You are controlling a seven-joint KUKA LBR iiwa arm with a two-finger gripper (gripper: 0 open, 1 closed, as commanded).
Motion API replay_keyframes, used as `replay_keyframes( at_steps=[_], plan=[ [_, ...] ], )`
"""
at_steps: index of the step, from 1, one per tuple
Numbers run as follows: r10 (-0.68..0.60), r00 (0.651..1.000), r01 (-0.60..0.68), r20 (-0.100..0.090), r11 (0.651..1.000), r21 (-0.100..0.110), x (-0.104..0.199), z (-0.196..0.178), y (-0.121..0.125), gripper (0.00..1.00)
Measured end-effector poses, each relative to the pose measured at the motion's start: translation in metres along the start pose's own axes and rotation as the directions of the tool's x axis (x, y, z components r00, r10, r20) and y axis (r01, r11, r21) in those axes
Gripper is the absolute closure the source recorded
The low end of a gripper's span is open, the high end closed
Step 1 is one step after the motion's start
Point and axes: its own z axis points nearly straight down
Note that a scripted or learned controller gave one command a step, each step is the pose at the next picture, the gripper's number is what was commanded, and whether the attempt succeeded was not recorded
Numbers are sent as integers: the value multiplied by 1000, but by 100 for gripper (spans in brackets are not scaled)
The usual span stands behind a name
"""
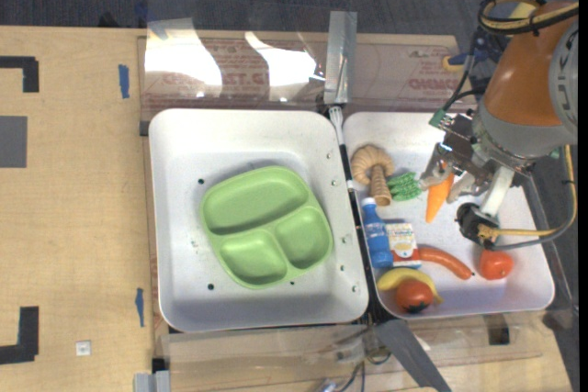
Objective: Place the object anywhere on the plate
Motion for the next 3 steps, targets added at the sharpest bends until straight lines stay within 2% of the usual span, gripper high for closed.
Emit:
replay_keyframes(
  at_steps=[1,3],
  plan=[
    [0,1000,0,-1,1000,-1,0,-1,0,0],
    [0,1000,0,-1,1000,-1,0,-1,0,0]
  ],
)
